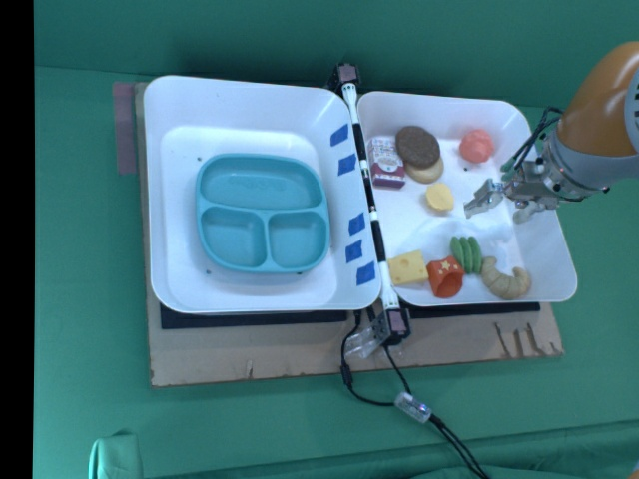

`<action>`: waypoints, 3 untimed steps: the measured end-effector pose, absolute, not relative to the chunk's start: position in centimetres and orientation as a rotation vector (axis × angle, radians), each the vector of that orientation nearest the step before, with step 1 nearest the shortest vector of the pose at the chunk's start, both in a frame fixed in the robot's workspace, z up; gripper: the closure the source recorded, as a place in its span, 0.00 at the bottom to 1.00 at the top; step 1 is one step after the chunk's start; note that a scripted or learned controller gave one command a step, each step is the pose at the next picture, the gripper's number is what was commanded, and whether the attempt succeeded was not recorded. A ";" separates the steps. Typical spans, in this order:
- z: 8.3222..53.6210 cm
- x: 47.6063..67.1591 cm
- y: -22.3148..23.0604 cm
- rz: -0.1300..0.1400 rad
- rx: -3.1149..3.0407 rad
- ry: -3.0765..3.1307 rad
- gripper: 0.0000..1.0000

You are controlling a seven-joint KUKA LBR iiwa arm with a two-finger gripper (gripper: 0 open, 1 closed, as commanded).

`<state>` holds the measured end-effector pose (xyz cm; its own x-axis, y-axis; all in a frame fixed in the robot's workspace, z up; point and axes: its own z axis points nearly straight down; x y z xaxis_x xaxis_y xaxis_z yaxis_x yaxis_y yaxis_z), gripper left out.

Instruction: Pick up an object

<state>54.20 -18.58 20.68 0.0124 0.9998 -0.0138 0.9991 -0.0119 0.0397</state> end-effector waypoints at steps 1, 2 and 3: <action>18.8 57.7 -14.4 0.013 2.212 2.200 0.00; 18.8 60.6 -10.2 0.016 2.212 2.202 0.00; 20.5 60.9 -10.4 0.028 2.207 2.186 1.00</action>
<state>60.94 -10.44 20.49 0.0101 0.9999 -0.0117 0.9992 -0.0096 0.0375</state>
